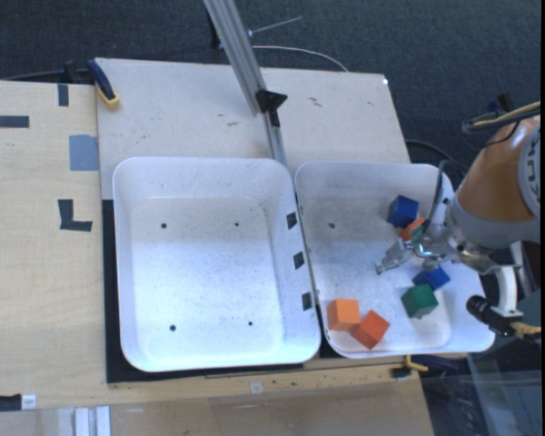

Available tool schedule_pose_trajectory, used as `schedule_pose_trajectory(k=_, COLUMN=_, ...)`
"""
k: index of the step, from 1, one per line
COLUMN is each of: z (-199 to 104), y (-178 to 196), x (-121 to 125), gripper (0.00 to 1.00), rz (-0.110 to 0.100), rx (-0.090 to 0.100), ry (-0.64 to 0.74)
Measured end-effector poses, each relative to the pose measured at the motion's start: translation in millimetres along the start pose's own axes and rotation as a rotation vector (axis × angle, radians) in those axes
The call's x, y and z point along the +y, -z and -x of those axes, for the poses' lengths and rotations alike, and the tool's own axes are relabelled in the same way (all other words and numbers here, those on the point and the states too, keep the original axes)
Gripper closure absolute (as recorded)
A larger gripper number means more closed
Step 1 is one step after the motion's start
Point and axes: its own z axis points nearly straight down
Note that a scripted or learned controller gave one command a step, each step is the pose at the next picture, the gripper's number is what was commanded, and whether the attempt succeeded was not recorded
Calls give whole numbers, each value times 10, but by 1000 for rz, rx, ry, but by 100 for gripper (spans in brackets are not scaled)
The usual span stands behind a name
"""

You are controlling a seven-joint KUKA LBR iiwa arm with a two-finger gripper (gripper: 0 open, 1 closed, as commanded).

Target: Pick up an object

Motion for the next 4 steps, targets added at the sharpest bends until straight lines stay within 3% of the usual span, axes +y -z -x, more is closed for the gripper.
schedule_pose_trajectory(k=1, z=191, y=-152, x=-105, gripper=0, rz=24, rx=-10, ry=3)
schedule_pose_trajectory(k=2, z=11, y=-405, x=975, gripper=0, rz=-6, rx=-3, ry=-1)
schedule_pose_trajectory(k=3, z=167, y=113, x=857, gripper=0, rz=3, rx=-2, ry=0)
schedule_pose_trajectory(k=4, z=-101, y=-189, x=1366, gripper=0, rz=19, rx=-6, ry=1)
